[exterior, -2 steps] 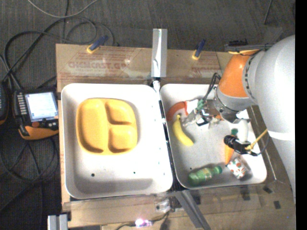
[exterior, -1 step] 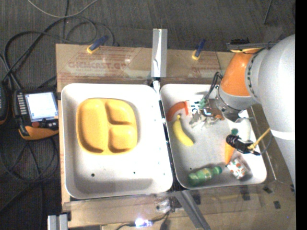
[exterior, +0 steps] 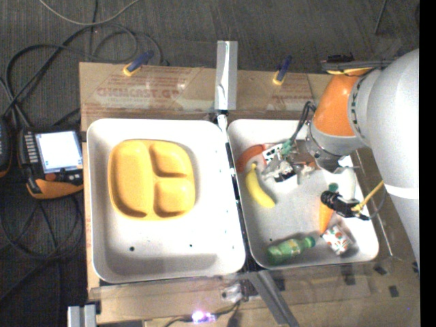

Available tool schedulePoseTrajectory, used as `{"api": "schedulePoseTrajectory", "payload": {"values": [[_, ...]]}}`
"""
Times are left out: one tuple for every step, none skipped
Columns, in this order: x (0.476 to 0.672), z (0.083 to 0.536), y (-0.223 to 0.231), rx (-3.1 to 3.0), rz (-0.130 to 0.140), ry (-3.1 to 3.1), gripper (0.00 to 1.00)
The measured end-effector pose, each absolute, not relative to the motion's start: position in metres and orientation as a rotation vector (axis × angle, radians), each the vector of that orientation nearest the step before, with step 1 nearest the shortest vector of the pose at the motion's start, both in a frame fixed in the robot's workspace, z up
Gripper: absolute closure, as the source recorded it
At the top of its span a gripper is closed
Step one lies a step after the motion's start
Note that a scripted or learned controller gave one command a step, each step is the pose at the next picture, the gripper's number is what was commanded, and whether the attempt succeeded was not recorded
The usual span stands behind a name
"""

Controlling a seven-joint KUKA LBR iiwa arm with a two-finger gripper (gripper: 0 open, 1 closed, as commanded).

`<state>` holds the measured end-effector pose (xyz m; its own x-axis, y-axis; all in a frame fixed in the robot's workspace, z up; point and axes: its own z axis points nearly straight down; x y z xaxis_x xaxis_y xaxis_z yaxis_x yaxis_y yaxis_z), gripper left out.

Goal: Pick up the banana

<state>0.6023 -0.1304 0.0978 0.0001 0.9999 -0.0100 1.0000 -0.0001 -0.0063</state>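
Towering on the right, the grey arm (exterior: 398,128) with its orange band is seen closest to the lens, reaching down into the right bin (exterior: 368,251). Within that bin the banana (exterior: 258,188) lies flat near the left wall, its upper end beside a red object (exterior: 246,157). Just to its right the gripper (exterior: 283,165) is poised low, near the banana's upper half but not around it; whether the claw is open or closed cannot be told. Further out, a green bottle (exterior: 290,247) is seen at the front, a carrot (exterior: 326,213) and a small carton (exterior: 338,240) to the right. A yellow tray (exterior: 153,178) rests in the left bin (exterior: 109,264). The approach step is judged to be in hand. For the next move, the gripper would need to be shifted left over the banana, aligned across its width and lowered before any closing.
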Motion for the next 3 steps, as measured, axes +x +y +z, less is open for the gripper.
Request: {"api": "schedulePoseTrajectory", "payload": {"values": [[0.555, 0.090, -0.110, 2.072, 0.007, 2.342, 0.00], [0.495, 0.090, -0.102, 2.051, 0.010, 2.362, 0.00], [0.561, 0.090, -0.100, 1.947, 0.006, 2.448, 0.00]]}}
